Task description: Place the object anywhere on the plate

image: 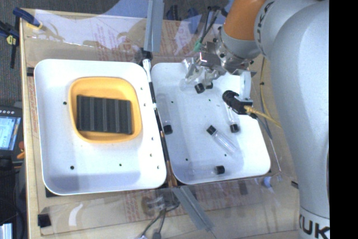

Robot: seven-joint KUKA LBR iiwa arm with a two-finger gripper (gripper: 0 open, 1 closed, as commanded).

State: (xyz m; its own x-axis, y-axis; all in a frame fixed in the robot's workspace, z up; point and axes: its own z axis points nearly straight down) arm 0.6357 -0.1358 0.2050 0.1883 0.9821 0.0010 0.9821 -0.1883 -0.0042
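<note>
A yellow plate (104,106) with a dark ridged centre lies in the left white bin (56,165). Several clear tubes with black caps lie scattered in the right white bin (193,162): one tube (222,141) near the middle, a second tube (231,119) to its upper right, and a third tube (163,117) along the left wall. A loose black cap (218,169) sits near the front. My gripper (198,74) hangs low over the far end of the right bin, with a small black-capped piece (199,87) just beneath it; whether it is held is unclear.
The grey arm (291,64) with its orange band fills the right side and overhangs the right bin's far right corner. A black connector with a yellow cable (235,101) hangs over the bin's right part. A metal divider (152,25) stands between the bins at the back.
</note>
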